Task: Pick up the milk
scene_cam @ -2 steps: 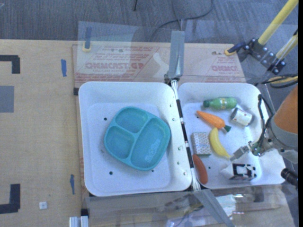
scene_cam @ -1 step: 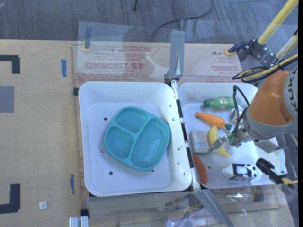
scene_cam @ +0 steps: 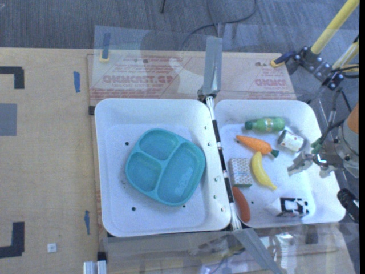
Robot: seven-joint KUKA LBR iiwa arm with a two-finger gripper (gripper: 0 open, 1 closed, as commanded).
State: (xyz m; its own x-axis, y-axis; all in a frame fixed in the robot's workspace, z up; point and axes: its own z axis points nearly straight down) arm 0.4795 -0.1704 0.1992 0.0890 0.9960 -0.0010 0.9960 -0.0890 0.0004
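Here the milk [scene_cam: 295,206] lies in the right bin [scene_cam: 326,131]; hand [scene_cam: 311,162] spread apart.

From my remote station, the arm [scene_cam: 349,144] is cut off by the right edge, so I see little beyond its wrist. The tool [scene_cam: 311,161] over the right bin [scene_cam: 319,207] is blurred, and I cannot tell how its fingers stand. The milk [scene_cam: 295,206] near that bin's front edge is too small for me to read its print (black and white patches only). The red item [scene_cam: 242,204] lies partly tucked under the rim between the bins. The white cup-like object [scene_cam: 290,141] beside the carrot [scene_cam: 255,144] is too indistinct to identify. The table [scene_cam: 40,153] runs off the left and bottom edges.
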